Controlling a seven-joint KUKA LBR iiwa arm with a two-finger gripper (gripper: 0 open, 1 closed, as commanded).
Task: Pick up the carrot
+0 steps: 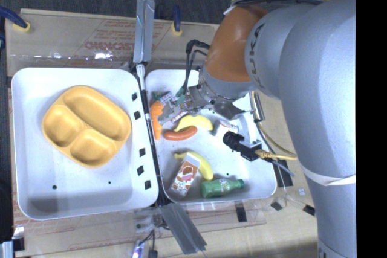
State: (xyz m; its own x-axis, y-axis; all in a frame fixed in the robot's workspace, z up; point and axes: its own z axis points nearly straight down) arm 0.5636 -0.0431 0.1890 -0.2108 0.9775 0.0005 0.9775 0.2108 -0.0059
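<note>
step: approach phase, by my read. Gripper [188, 103] sat low in the right bin [263, 185], centre of frame, just right of the carrot [156, 118]. No lift yet.
carrot: orange, lay along the right bin's left wall, centre of frame, close against the divider. Looked to rest on the bin floor, nothing clamped on it.
jaws: could not tell how far open; wrist and cable clutter hid them. Nothing visibly held between them.
neighbours: sausage [180, 134] and a banana [195, 123] just right of the carrot; second banana [201, 165], juice carton [185, 176] and green bottle [222, 187] lower in the same bin.
left bin: yellow divided tray [85, 124], left of frame, well apart from the work.
next move: likely a shift toward frame left, then descend over the carrot. Tight against the wall and the sausage, so clearance is the risk.
writing: red print on the counter's cardboard [115, 39], upper left, too blurred to read. Carton and bottle labels illegible.
</note>
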